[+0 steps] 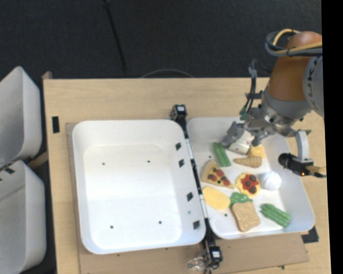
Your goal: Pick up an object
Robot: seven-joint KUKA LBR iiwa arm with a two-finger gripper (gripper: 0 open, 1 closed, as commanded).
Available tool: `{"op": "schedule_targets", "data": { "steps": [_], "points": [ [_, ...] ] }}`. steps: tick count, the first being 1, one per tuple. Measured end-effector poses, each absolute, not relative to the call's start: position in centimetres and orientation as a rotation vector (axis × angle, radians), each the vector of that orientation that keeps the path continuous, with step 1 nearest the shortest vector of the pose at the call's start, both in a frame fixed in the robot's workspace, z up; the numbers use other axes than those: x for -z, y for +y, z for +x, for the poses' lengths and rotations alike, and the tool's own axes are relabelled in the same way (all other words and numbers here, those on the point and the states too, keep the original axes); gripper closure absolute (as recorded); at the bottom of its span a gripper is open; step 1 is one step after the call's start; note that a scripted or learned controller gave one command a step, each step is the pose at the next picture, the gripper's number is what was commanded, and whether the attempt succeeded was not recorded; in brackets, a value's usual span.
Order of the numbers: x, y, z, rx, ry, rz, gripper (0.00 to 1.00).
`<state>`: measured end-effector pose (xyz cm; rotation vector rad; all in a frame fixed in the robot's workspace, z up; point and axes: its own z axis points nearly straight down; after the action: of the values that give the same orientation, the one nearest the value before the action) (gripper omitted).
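A white left bin (131, 185) is seen at centre-left of the frame; beside it, the right bin (295, 211) holds toy foods: a green pod (221, 154), a pizza slice (216, 175), a yellow disc (216, 199), a toast slice (245, 216), a berry tart (248, 183), a white ball (270, 181) and a green vegetable (275, 214); the gripper (243, 140) is lowered at the upper part of this bin, just beside the green pod and a yellow wedge (251, 158); whether it is clenched cannot be told.

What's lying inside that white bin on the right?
The right white bin holds toy foods: a pizza slice, green pods, a brown bread slice, a white ball. The gripper covers whatever lies beneath it.
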<state>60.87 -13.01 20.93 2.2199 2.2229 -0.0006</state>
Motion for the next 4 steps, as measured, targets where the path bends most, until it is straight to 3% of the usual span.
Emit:
{"op": "schedule_targets", "data": {
  "steps": [1,2,3,4],
  "points": [
    [-20.1,-8.8,67.7,-0.007,2.226,2.211,0.00],
    [-21.2,-9.2,67.5,-0.002,2.223,2.213,1.00],
    [-31.3,-8.9,69.1,-0.013,2.218,2.210,1.00],
    [-42.3,2.6,68.2,-0.022,2.230,2.200,1.00]
  ]
}}
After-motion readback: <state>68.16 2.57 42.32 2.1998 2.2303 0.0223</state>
